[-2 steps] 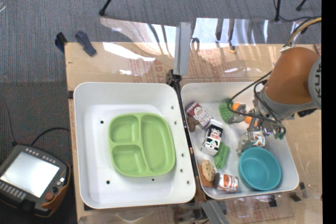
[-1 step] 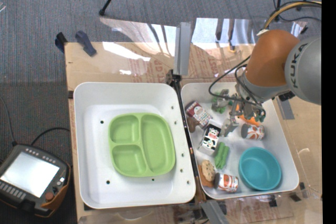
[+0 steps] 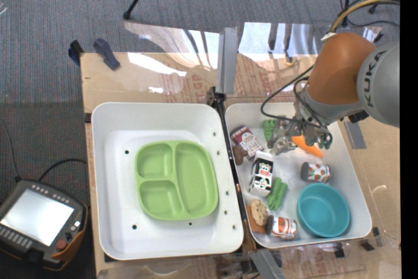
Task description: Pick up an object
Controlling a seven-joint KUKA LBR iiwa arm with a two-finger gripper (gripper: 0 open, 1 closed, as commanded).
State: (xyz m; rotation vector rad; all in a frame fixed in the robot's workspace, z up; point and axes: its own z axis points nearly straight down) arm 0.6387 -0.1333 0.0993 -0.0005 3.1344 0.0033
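The grey arm (image 3: pixel 385 85) reads "KUKA". Its pincer (image 3: pixel 295 135) hangs low in the right bin (image 3: pixel 360 189); I cannot tell its state. An orange carrot (image 3: pixel 308 145) lies just at its 4 o'clock, a green toy (image 3: pixel 270 125) at 9, a cow-print carton (image 3: pixel 262 178) at 7.

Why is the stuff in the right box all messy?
The right bin looks jumbled: cans lie on their sides, a milk carton is tipped, and toys crowd together. The green tray sits neatly in the left bin.
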